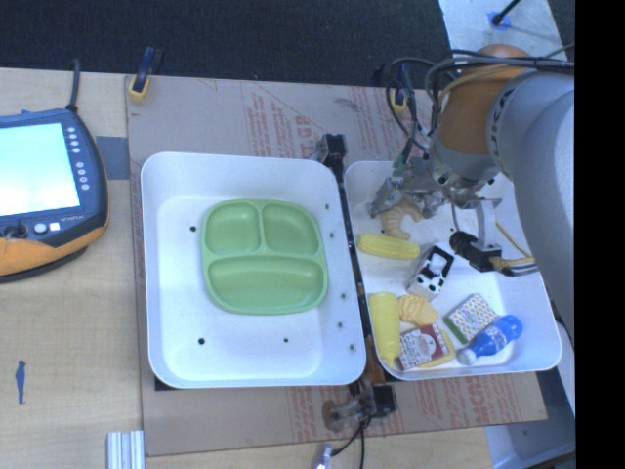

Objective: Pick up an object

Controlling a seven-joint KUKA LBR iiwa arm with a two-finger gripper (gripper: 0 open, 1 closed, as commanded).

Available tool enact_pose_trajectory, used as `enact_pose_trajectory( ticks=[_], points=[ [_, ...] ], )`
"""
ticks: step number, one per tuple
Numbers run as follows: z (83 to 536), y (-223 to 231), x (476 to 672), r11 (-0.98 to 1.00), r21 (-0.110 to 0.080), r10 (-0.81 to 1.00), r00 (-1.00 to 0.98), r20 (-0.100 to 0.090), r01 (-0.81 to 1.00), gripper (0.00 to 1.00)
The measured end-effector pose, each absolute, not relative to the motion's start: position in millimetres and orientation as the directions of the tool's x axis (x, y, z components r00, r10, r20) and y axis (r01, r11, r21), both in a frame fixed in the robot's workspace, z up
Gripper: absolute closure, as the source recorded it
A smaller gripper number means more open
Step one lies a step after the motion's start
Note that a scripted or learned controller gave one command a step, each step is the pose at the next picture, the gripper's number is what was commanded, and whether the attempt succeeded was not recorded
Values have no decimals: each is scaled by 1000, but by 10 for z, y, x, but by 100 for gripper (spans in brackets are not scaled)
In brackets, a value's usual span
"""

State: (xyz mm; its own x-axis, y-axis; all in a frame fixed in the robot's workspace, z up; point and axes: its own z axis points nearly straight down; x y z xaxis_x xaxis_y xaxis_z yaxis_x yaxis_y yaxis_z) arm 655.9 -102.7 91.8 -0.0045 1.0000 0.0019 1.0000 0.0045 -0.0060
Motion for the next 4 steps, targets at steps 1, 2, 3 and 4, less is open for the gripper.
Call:
enact_pose_trajectory(
  ticks=[1, 2, 3, 4],
  points=[
    [918, -1031, 6559, 6, -6, 1000, -6, 2, 1000, 0],
    [919, -1011, 6558, 5, -7, 1000, -5, 2, 1000, 0],
    [1041, -1018, 6567, 8, -7, 1000, -8, 2, 1000, 100],
    [1929, -398, 6369, 4, -1, 1000, -4, 1, 1000, 100]
  ],
)
